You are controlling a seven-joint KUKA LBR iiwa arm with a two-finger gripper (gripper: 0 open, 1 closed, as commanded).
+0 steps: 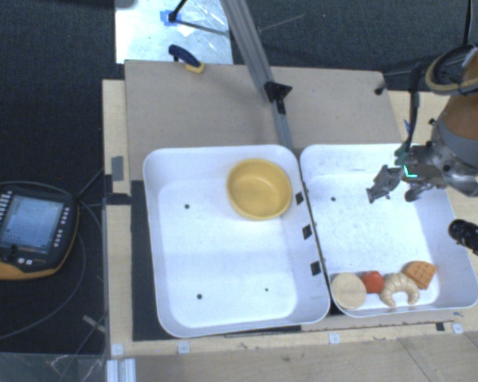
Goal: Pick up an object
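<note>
White plastic formed both shallow bins on the brown bench (334, 102). In the left bin (223, 293), a yellow bowl (260, 188) sat upright near the upper right corner, close to the wall shared with the right bin (358, 229). Four small items were bunched along the near edge of the right bin: a pale round disc (350, 290) at the left, a small red piece (372, 281) just beside it, a croissant-shaped pastry (401, 289) touching or nearly touching the red piece, and an orange waffle-like piece (420, 273) at the right end of the row.

The gripper (392, 184) hung over the upper part of the right bin, well apart from that row and from the bowl. Nothing was between its fingers; they looked spread, one dark finger (380, 186) angled toward the left and the other nearer the wrist, which showed a small green light. The arm (466, 126) entered from the right, its orange band above the grey wrist.

Between the gripper and the food items lay bare bin floor, with nothing in the way. A grey metal pole (251, 42) crossed the bench diagonally and ended at a black clamp (277, 92) above the bins. A blue-and-yellow clip (185, 56) lay at the bench's far edge, and a teach pendant (28, 231) rested on the dark floor at the left.
</note>
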